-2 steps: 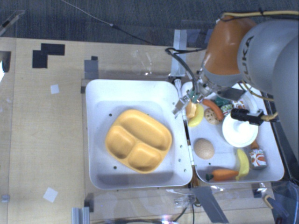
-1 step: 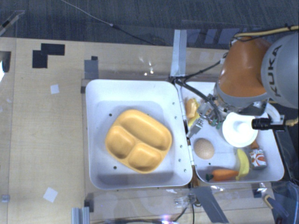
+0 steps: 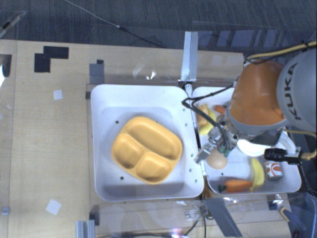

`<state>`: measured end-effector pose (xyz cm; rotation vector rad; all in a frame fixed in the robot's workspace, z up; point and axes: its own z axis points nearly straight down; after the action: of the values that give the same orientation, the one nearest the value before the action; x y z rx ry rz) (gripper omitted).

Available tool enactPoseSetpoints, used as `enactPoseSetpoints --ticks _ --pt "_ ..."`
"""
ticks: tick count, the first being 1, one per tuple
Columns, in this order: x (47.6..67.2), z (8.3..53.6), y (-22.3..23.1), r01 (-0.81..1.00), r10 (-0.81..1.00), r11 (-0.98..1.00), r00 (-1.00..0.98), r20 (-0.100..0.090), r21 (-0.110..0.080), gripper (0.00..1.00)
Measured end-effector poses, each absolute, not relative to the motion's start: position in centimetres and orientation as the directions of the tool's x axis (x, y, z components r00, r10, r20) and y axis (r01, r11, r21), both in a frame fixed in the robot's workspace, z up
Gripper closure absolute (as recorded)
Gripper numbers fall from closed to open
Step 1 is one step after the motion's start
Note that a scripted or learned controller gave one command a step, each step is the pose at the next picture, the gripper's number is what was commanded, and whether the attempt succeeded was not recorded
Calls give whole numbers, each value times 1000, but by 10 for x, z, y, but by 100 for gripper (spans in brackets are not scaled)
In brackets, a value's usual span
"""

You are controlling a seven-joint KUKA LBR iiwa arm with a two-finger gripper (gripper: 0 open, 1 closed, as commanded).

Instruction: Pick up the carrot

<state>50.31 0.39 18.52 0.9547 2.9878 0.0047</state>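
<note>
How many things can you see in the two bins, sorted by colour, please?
Yellow: 3, the divided tray, a banana and a piece partly behind the arm
Orange: 1, the carrot
Tan: 1, a round item
Red and white: 1, a small item
Total: 6

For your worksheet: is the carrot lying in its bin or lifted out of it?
Lying in it. The carrot rests flat on the right bin's floor near the front wall, apart from the gripper above.

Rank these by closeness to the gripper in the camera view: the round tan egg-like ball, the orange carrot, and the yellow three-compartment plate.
1. The round tan egg-like ball, in the right bin right beside the gripper.
2. The orange carrot, along that bin's front edge, below and right of the gripper.
3. The yellow three-compartment plate, in the left bin's middle.
</note>
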Motion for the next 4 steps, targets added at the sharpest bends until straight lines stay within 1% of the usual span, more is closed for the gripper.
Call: enactPoseSetpoints --ticks 1,2,3,4 --pt "552 197 -49 725 725 689 -689 -6 5 0" --pt "635 186 -35 934 934 357 -357 -3 7 0" --pt "526 185 -18 971 971 241 -241 0 3 0" --pt "567 192 -39 992 992 -129 129 0 4 0"
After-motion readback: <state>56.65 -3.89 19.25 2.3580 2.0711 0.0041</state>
